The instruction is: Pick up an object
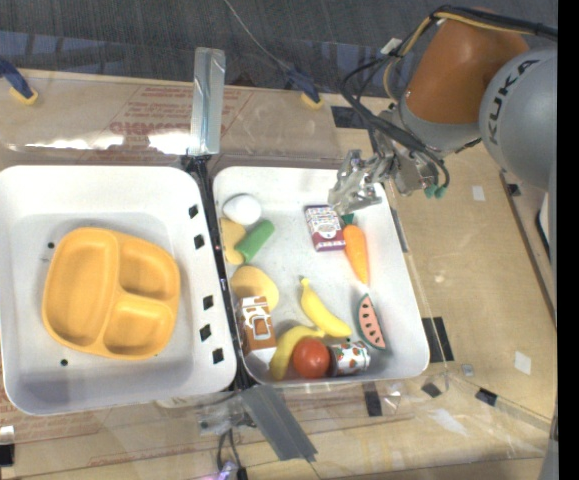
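The right bin [404, 268] holds several toy foods: a white egg [241, 208], a green cylinder [256, 240], a small maroon carton [323, 227], an orange carrot [356, 252], a banana [321, 309], a watermelon slice [370, 321], a red tomato [311, 358], a small can [350, 358], a brown-and-white carton [257, 325]. My gripper [354, 190] hangs over the bin's far right corner, just above and right of the maroon carton. Nothing shows between its fingers.
The left bin [9, 228] holds a yellow divided tray [111, 291]. A metal bracket [207, 98] stands behind the divider between the bins. Cables run from the arm's wrist [409, 158]. Bare bench lies right of the bins.
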`<state>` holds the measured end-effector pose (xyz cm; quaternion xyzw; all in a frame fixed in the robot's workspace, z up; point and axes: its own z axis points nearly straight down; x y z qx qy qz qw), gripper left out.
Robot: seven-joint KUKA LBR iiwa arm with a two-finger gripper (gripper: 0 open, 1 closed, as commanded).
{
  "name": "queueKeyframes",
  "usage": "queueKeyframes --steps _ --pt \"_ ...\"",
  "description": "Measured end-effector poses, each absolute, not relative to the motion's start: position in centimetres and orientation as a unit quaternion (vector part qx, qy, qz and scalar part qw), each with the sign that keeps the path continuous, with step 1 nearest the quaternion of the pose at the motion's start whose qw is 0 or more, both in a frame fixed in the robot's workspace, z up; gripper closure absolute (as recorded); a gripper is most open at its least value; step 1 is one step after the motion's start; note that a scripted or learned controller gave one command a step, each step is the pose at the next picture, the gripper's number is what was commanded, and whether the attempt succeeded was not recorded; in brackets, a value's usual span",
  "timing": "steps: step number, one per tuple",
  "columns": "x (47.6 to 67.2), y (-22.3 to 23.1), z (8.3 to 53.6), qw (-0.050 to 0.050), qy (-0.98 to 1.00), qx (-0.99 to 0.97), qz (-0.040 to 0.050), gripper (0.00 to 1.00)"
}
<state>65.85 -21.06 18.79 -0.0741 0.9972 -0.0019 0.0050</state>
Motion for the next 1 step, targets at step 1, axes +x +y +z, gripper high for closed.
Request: queueKeyframes --steps 1 --pt "65.8 -20.36 20.14 0.002 1.0 0.019 -0.0008 1.0"
